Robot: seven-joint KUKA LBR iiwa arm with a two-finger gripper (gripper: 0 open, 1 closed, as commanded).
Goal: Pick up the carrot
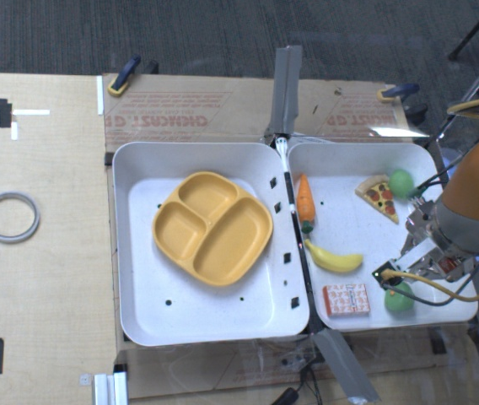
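Reading from the left, you first meet a grey roll of tape [10, 216] lying flat on the wooden bench [45, 142], well apart from the bins. The left bin [138, 310] holds a yellow three-compartment plate [213, 239] near its centre. In the right bin [341, 171], the carrot [305, 199] lies close against the left wall and lengthwise along it, with its green end toward the near side. A banana [334, 260] lies just beside that green end, and a small red-and-white box [346, 299] sits near the front wall. Farther right, a pizza slice [379, 197] lies just beside a green ball [401, 182]. A second green ball [399, 302] rests near the front right corner. The gripper [421, 251] stands over the bin's right side, near this second ball and well apart from the carrot. You cannot tell whether it is open or closed.
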